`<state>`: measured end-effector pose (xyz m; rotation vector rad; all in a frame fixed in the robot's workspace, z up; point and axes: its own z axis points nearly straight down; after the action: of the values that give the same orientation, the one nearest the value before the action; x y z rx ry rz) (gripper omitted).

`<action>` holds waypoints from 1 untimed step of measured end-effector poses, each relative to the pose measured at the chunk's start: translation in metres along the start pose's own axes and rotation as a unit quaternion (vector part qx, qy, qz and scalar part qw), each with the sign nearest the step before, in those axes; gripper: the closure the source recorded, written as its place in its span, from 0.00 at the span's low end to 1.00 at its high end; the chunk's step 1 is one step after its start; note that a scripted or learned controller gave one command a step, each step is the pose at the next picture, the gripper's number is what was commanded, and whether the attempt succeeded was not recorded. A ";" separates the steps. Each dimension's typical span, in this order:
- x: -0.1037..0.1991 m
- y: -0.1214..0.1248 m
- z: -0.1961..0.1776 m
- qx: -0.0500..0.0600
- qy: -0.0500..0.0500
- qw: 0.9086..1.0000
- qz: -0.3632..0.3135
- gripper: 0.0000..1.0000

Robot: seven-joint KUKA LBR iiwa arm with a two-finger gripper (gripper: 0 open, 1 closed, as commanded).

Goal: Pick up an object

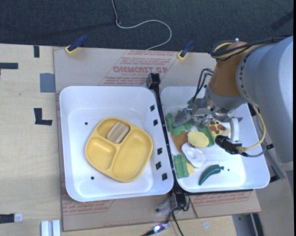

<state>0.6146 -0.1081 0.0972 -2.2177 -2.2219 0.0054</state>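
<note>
The right bin [251, 178] holds a heap of toy food. In it are a yellow lemon-like piece [198, 139], a white piece [193, 154], a dark green pepper [210, 173], a yellow-and-green corn-like piece [181, 165], an orange piece [179, 137] and leafy green pieces [177, 123]. My gripper [196, 116] hangs low over the upper part of this heap, just above the lemon-like piece and beside the leafy greens. The wrist hides what lies under it.
The left bin [74, 107] holds a yellow divided plate [133, 159] with a tan bread-like piece [118, 131] in its upper compartment. A black divider [160, 127] runs between the bins. A black cable [246, 151] loops from the wrist over the right bin.
</note>
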 end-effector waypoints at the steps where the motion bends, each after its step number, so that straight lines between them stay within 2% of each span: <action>1: -0.001 0.002 0.010 -0.004 -0.002 1.000 0.000 0.00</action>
<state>0.6162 -0.1088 0.0873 -2.2235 -2.2271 0.0009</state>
